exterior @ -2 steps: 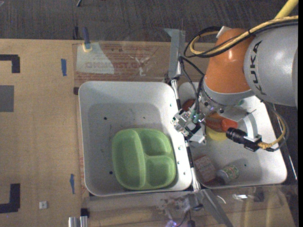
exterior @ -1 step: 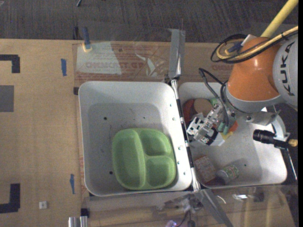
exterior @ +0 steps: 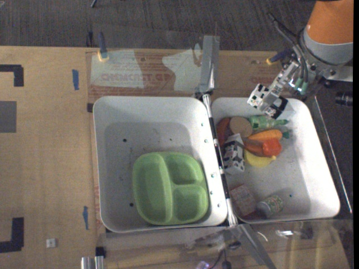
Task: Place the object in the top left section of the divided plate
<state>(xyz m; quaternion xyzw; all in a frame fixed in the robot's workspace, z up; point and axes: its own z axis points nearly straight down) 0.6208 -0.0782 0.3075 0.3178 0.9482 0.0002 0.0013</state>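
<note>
Two bins; green divided plate [exterior: 170, 188] sits bare in the left one. Right of plate, a carrot [exterior: 266, 134] lies in the toy-food heap. Gripper [exterior: 268, 101] hovers over that heap, jaw state unclear. Likely pre-grasp: next, descend and clamp one item.

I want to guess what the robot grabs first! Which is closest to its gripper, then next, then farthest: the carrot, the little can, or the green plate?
From the gripper, in the camera view:
1. Carrot, just below it in the right bin.
2. Little can, at the right bin's near edge.
3. Green plate, far off in the left bin.
</note>
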